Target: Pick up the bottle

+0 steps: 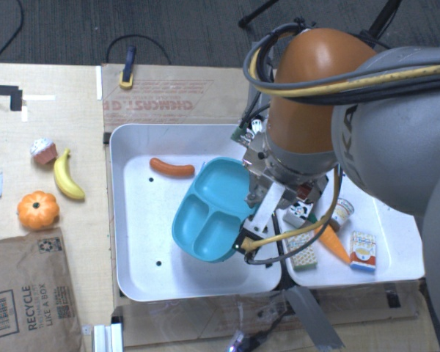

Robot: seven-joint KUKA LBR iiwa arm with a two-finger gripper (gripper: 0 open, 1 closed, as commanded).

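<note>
Bottle [341, 213] one, carrot [333, 245] one beside

A dark grey carpeted floor [132, 13] runs along twelve o'clock, crossed by a thin black cable [7, 20]. Below it lies a pale wooden benchtop [44, 116] towards nine o'clock. A sheet of brown cardboard [183, 97] sits near the centre top, and another printed "RECYCLE" [29, 292] lies at seven o'clock.

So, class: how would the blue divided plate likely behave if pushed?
The blue divided plate looks like rigid moulded plastic, so probably stiff and light. On the smooth white bin floor it would likely slide, not roll.
</note>
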